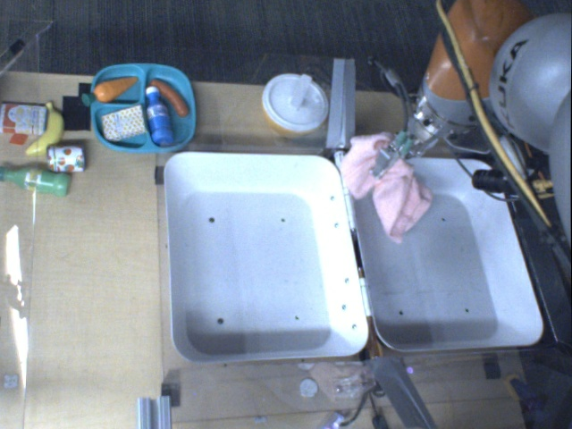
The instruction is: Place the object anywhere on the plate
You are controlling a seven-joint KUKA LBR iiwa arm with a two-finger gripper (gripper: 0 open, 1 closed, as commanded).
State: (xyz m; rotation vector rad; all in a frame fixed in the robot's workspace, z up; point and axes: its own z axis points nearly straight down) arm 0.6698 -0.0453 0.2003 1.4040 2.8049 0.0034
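Note:
A pink cloth hangs crumpled over the back left corner of the right bin, one fold draped across the divide between the bins. My gripper reaches in from the upper right and is shut on the cloth's top, which is bunched between the fingers. The blue divided plate sits on the bench far to the left, behind the left bin. It carries a toy carrot, a sausage, a blue bottle and a patterned square piece.
A white lidded cup stands behind the bins, between the cloth and the plate. A metal post rises beside it. A banana, a small can, a green bottle and a carton lie at the far left.

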